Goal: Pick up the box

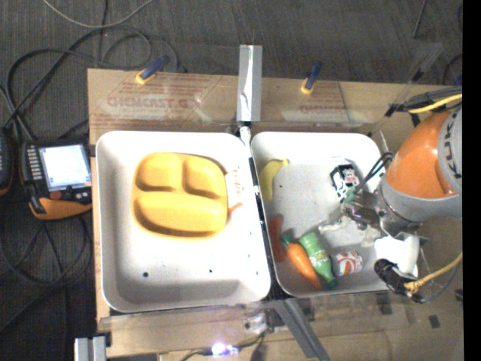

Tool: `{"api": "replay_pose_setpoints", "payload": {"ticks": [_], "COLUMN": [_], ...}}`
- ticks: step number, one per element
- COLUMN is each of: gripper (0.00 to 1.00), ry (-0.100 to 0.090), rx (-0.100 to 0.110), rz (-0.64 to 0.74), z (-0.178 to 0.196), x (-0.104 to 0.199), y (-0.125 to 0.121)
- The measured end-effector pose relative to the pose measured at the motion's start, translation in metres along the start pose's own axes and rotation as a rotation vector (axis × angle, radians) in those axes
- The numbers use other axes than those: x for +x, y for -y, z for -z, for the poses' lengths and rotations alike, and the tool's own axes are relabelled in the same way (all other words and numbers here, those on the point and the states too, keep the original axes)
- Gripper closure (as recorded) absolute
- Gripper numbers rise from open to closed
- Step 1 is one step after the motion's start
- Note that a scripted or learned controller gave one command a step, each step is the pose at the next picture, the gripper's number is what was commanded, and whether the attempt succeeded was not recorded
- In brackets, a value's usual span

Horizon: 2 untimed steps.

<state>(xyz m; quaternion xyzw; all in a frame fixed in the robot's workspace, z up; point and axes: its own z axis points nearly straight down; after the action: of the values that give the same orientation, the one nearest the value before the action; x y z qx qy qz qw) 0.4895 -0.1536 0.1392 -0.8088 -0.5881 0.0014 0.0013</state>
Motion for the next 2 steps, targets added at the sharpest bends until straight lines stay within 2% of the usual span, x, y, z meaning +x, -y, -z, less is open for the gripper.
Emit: {"api": "replay_pose_setpoints", "payload": {"ticks": [1, 2], "gripper": [0.0, 0.0], "ry": [0.0, -0.005], "rx": [-0.01, 0.02], "rz": [-0.201, -0.358], "z": [-0.05, -0.05], "x": [0.016, -0.001], "y": [-0.071, -0.143]}}
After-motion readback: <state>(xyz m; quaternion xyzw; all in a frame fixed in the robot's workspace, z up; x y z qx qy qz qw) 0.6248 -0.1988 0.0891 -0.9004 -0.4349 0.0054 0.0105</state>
